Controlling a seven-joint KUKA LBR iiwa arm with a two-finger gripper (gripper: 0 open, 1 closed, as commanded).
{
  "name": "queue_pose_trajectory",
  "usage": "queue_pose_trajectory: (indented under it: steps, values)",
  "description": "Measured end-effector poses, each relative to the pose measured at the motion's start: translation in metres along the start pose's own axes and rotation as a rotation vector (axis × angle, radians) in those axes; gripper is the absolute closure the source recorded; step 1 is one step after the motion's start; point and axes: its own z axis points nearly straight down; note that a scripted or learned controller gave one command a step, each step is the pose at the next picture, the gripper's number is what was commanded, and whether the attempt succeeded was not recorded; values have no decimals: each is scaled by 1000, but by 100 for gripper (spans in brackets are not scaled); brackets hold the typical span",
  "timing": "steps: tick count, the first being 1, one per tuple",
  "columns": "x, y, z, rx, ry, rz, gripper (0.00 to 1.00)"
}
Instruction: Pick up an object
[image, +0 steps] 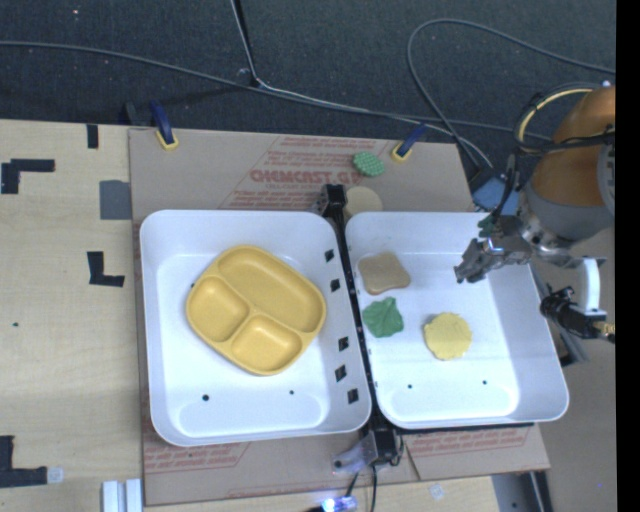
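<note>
- The gripper (472, 268) hung over the right bin's (520, 395) far right side; whether it was open or closed could not be told, and nothing showed in it.
- Nearest lay the yellow piece (447, 335), then the tan piece (384, 271) and green piece (383, 318) by the divider.
- All three looked flat, light and probably soft, so pinching across the edges seemed best.
- The yellow tray (256, 308) sat in the left bin (165, 400).

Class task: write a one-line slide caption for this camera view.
Gripper above the right bin holding tan, green and yellow pieces; yellow tray in left bin.
</note>
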Motion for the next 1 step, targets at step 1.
queue_pose_trajectory:
  steps: [1]
  values:
    - [0,1,-36,2,1,0,100]
